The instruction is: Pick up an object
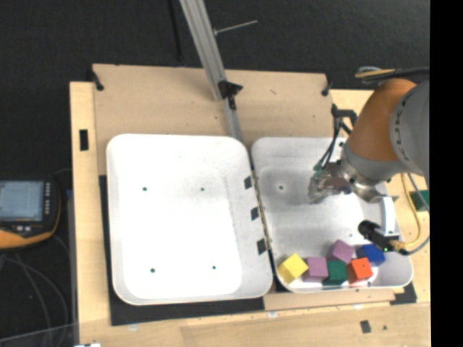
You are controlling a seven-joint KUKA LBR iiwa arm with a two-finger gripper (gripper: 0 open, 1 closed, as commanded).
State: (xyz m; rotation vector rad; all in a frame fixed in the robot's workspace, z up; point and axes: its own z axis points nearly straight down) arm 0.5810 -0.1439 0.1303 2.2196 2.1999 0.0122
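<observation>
I see the gripper above the bare middle of the right bin, and I cannot tell its state. The blocks, from the yellow block to the orange block, lie at the near wall. I judge this is the approach step; next it must travel toward them and descend.

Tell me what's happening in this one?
A grey arm with an orange band reaches in from the right, its gripper over the right bin. The blocks, yellow, purple, green, orange, blue and a second purple, lie clustered at that bin's near edge, apart from the gripper.
</observation>
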